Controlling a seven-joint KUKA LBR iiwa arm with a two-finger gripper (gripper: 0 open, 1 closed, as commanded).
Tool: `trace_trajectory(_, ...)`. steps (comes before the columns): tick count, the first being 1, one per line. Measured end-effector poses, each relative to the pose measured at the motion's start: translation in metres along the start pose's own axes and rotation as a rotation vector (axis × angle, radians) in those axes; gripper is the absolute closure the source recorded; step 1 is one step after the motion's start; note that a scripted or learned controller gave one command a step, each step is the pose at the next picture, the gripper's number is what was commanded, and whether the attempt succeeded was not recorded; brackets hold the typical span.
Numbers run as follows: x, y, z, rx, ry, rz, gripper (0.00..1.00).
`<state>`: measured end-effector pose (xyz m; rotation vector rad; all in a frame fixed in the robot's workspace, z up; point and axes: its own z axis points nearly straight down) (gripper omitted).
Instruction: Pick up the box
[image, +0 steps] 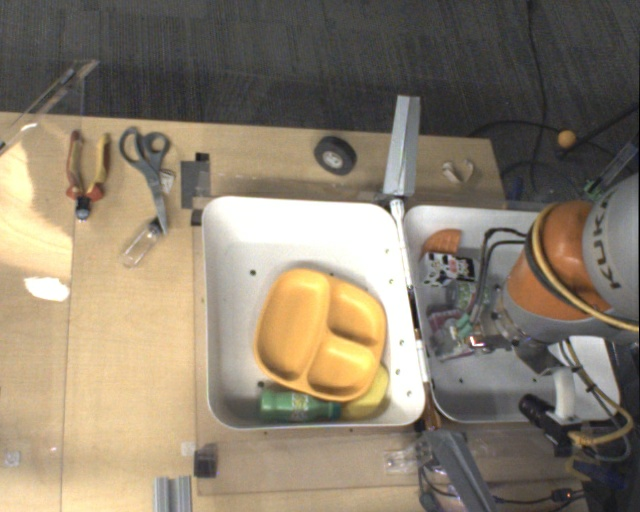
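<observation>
A small white box with dark print (447, 267) lies in the right bin (470, 405), near its far left corner. An orange rounded object (442, 241) sits just behind it. My gripper (458, 330) hangs low over the left part of the right bin, a little nearer the front than the box, among a tangle of green and pink bits. The grey arm with its orange band (560, 265) covers the bin's middle and right side.
The left bin (225, 300) holds a yellow divided plate (322, 332) lying over a green bottle (290, 403) and a yellow item (372, 395). Scissors (150, 165), pliers (85, 170) and a tape roll (335, 154) lie on the bench behind.
</observation>
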<state>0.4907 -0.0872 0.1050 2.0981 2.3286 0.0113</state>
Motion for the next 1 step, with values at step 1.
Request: trace_trajectory(1,0.0514,0.0049,-0.1120,0.003,0.000,-0.223,1.00)
